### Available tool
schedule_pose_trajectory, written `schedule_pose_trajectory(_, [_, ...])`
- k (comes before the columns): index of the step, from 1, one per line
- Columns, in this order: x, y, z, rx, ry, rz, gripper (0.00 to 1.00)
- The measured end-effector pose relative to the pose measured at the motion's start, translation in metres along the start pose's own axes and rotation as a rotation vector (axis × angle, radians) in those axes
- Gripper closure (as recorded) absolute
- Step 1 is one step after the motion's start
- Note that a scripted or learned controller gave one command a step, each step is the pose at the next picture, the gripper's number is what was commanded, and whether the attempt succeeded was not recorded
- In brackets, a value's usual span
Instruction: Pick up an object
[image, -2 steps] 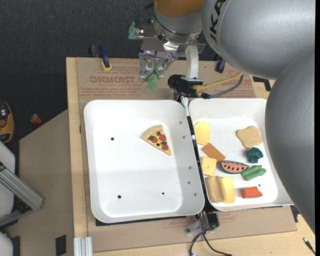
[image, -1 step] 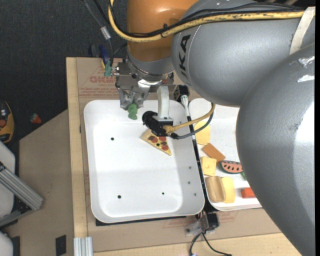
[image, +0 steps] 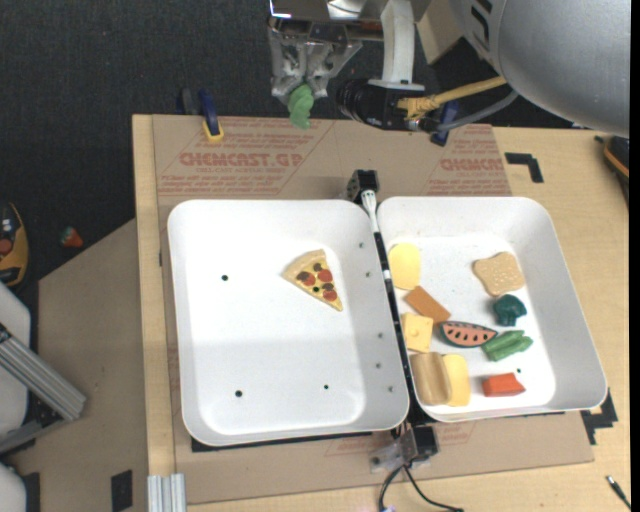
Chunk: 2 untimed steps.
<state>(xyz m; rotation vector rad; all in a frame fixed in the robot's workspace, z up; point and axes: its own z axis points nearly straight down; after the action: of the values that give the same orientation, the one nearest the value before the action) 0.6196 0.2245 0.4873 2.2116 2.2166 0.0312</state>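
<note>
Up at twelve o'clock, beyond the far edge of the bench, we see the gripper (image: 301, 88) hanging well above both bins, its fingers (image: 291, 72) pinched together on a small green object (image: 300, 104) that juts out below the tips. It touches nothing else. In the left bin (image: 200, 300) we find a pizza slice (image: 316, 279) lying alone, toward one o'clock of the bin's middle. At three o'clock, the right bin (image: 560, 300) carries a crowd: a toast slice (image: 498, 272), a watermelon wedge (image: 466, 333), a dark green broccoli piece (image: 508, 309) and several yellow and orange pieces close together.
</note>
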Motion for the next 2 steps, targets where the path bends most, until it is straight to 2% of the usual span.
schedule_pose_trajectory(1, [-0.001,-0.074,0.093,0.034,-0.01,0.0,1.0])
schedule_pose_trajectory(2, [0.0,-0.141,0.13,0.031,-0.009,-0.001,1.0])
